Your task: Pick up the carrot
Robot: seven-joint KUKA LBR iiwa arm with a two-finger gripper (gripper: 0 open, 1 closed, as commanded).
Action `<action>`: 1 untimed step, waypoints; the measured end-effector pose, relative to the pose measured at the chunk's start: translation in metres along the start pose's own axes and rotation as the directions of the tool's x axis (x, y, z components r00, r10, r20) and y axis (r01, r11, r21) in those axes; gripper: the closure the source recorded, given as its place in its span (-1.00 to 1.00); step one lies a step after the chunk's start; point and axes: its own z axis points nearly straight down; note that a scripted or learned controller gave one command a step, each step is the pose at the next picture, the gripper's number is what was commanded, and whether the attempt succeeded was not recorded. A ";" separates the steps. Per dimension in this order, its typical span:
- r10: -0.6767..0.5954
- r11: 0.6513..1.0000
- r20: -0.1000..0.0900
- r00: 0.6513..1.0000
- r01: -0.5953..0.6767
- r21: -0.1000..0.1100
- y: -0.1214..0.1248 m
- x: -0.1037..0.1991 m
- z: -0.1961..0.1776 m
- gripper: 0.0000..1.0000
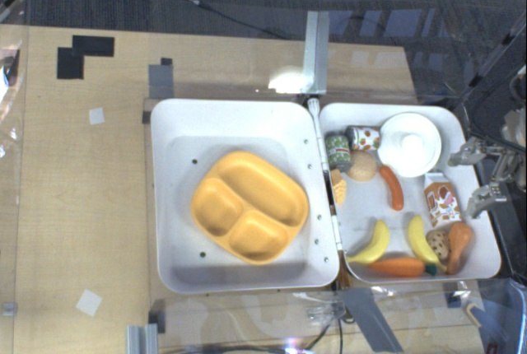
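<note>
A yellow sectioned plate [249,205] is lying in the left bin [173,130] on the tabletop [74,196]. In the right bin [486,262], the carrot [398,267] is lying flat along the near wall, its green tip pointing right, just below a banana [371,244] and beside a second banana [421,239]. Farther back, a white bowl [409,142] is sitting near a red sausage [392,187]. At the right rim, the gripper [482,176] is hovering with its fingers spread apart, grasping nothing.

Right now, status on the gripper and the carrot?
Gripper open, at right bin's right edge, holding nothing. Carrot flat along near wall. Bananas flank it, cookie close.
</note>
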 end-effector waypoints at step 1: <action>0.099 0.995 -0.003 0.995 -0.099 -0.003 0.062 0.015 0.146 -1.00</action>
